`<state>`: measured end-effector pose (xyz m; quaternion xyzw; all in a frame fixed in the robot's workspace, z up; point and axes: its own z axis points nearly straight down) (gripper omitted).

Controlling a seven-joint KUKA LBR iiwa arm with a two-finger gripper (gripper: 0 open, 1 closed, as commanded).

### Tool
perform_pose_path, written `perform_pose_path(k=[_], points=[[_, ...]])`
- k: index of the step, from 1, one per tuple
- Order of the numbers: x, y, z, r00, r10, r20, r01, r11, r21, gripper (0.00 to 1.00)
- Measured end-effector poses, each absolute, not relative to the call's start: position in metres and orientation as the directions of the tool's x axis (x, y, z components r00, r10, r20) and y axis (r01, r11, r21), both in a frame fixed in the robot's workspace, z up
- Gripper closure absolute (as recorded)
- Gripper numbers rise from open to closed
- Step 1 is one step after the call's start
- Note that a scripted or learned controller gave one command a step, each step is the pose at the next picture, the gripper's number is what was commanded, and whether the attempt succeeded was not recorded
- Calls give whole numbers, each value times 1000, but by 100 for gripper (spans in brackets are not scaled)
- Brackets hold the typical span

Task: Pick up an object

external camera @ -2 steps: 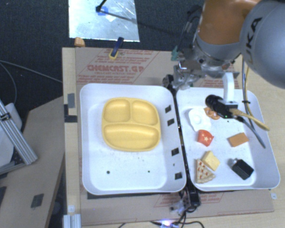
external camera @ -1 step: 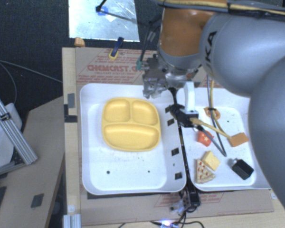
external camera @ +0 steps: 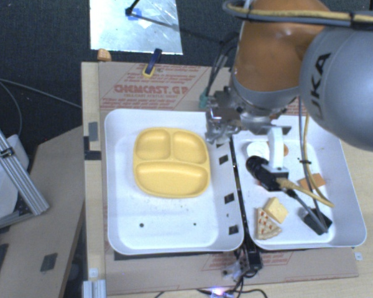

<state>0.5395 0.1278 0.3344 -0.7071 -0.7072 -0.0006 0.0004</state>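
My gripper (external camera: 216, 129) hangs over the far end of the wall between the two bins, by the back right corner of a yellow divided plate (external camera: 171, 162). That plate lies flat in the left bin (external camera: 168, 231). In the right bin (external camera: 345, 228) a yellow cheese wedge (external camera: 275, 209) and a pizza slice (external camera: 267, 226) lie near the front left corner. An orange-brown block (external camera: 314, 180) sits further right. Nothing shows between the gripper's tips.
A dark flat piece (external camera: 316, 220) lies near the right bin's front. A white round thing (external camera: 257, 148) and a small orange bit (external camera: 286, 149) sit at its back, partly under the wrist. The arm's bulk covers the right bin's far corner.
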Motion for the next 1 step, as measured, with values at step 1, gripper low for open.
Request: perform_pose_path(k=[1], points=[[542,129,333,-2,1000,1,1000,2,2,0]])
